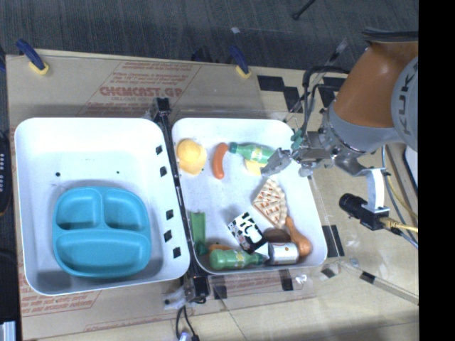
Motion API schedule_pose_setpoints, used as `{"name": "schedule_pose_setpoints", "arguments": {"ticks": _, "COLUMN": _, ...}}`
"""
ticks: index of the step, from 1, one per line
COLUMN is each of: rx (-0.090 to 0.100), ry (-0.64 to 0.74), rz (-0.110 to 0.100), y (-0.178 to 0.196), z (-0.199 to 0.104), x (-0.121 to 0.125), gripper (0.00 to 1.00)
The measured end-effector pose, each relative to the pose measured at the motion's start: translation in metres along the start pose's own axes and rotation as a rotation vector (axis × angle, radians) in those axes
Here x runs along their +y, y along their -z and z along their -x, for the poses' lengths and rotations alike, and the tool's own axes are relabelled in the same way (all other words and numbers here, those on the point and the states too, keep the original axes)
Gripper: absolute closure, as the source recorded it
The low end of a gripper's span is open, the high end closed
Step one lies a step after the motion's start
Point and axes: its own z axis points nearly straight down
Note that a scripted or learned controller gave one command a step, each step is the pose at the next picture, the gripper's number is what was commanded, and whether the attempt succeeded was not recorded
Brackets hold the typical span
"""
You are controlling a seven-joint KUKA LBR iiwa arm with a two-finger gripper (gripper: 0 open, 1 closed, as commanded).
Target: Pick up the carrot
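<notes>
Lower rim of the right bin (250,270): green bottle (232,259), can, clutter. Gripper (281,159) empty, fingers apart, beside another green bottle (250,151). Risk: grabbing that instead of the carrot (219,160).

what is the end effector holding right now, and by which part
Nothing. The end effector sits at the right bin's right edge beside the green bottle, with nothing between its fingers; the carrot lies apart, untouched.

Blue divided tray (103,233) in left bin (43,137), yellow lemon (190,155), green bottle (252,151), waffle (272,199) in right bin (234,125)
</notes>
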Motion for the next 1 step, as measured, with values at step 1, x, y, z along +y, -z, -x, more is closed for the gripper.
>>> {"name": "schedule_pose_setpoints", "arguments": {"ticks": 1, "rx": 0.003, "ry": -0.310, "rz": -0.009, "y": -0.1449, "z": -0.0216, "x": 0.0163, "gripper": 0.00}}
